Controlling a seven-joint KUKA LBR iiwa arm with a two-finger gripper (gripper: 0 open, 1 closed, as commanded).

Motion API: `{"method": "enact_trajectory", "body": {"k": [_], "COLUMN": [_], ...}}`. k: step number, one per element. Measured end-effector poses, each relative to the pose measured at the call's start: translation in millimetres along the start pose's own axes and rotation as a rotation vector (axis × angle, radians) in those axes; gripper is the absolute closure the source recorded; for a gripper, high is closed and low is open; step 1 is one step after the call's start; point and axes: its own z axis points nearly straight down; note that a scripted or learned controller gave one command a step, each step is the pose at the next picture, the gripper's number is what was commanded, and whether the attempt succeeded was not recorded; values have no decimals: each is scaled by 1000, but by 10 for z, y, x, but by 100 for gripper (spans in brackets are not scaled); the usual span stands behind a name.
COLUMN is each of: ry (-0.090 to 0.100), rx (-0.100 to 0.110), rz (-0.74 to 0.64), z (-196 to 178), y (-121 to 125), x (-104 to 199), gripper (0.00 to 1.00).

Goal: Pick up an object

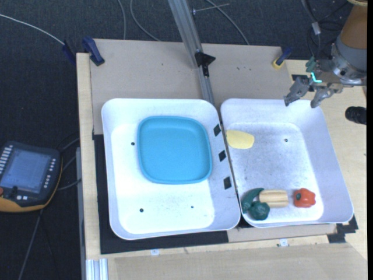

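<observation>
On the wooden worktop [151, 69] sit two shallow white bins side by side. The left bin [116, 214] carries a square blue plate [175, 149], which lies flat near its middle. The right bin [326, 156] holds four small things: a pale yellow piece [240, 139] lies near the bin's upper left corner, just beside the wall shared with the other bin, and along the lower edge runs a row of three, a dark green vegetable [255, 204] at the left, a tan bread-like stick [274, 198] touching it in the middle, and a red pepper [303, 198] at the right, just beside the stick. The arm [354, 37] reaches in at the upper right, and its claw [307, 96] hangs over the top right corner of the right bin, well apart from all four things. Its two fingers [295, 92] stand spread, with nothing between them. A metal pole [186, 25] slants across the worktop above the bins, and a handheld screen unit [26, 174] lies on the dark floor at the left.
</observation>
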Motion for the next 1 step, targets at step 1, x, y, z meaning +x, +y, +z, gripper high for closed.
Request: {"method": "enact_trajectory", "body": {"k": [1], "ry": [0], "rx": [0], "rz": [0], "z": [1], "y": [0], "x": [0], "gripper": [0]}}
